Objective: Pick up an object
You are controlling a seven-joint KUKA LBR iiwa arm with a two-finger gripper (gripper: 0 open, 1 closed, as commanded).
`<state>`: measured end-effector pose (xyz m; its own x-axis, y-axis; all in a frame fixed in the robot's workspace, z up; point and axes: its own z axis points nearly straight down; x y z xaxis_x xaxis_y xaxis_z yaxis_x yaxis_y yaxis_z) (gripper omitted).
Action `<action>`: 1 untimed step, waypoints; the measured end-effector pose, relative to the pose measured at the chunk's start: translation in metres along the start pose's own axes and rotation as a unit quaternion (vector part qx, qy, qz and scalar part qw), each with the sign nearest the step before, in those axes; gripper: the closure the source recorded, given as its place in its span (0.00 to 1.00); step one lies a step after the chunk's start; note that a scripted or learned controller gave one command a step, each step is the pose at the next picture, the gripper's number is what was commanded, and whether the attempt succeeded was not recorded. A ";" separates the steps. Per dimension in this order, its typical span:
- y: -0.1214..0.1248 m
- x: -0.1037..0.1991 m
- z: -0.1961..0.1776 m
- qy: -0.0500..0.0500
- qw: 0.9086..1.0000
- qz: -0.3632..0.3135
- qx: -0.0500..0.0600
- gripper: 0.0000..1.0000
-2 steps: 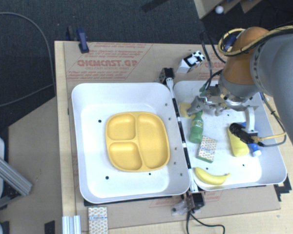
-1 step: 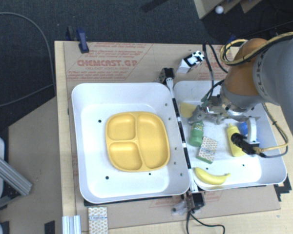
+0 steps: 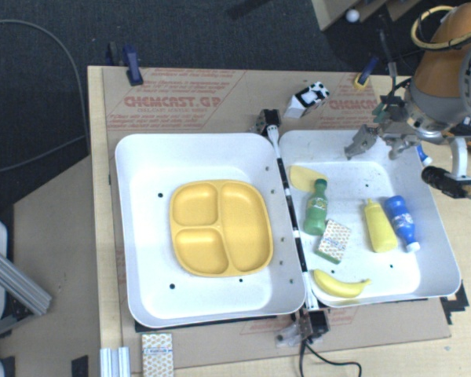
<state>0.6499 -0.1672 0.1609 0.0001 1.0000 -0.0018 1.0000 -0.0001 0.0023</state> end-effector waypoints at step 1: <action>-0.073 -0.024 0.077 0.001 1.000 0.000 0.002 0.00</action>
<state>0.5766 -0.1909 0.0842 0.0002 1.0000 -0.0002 1.0000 -0.0002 -0.0017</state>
